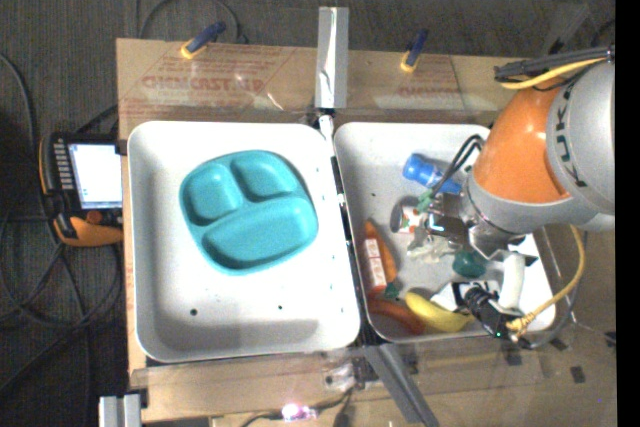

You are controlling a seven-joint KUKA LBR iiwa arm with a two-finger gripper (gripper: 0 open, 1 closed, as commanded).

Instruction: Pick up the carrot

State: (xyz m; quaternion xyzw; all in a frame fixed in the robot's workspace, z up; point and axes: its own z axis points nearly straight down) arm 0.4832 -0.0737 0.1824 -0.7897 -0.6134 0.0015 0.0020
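The orange carrot [397,317] lies along the front wall of the right bin [352,177], partly under a yellow banana [437,312]. A small green bit sits at the carrot's left end. My gripper [424,222] hangs over the middle of the right bin, behind and a little to the right of the carrot and well apart from it. Nothing shows between it and the carrot. The grey arm with its orange band [520,165] covers the bin's right side.
The right bin also holds a reddish-orange labelled bottle [375,255] by its left wall, a blue object [425,168] at the back, a teal piece [467,264] and a white piece [512,281]. The left bin [150,315] bears a teal divided plate [250,208].
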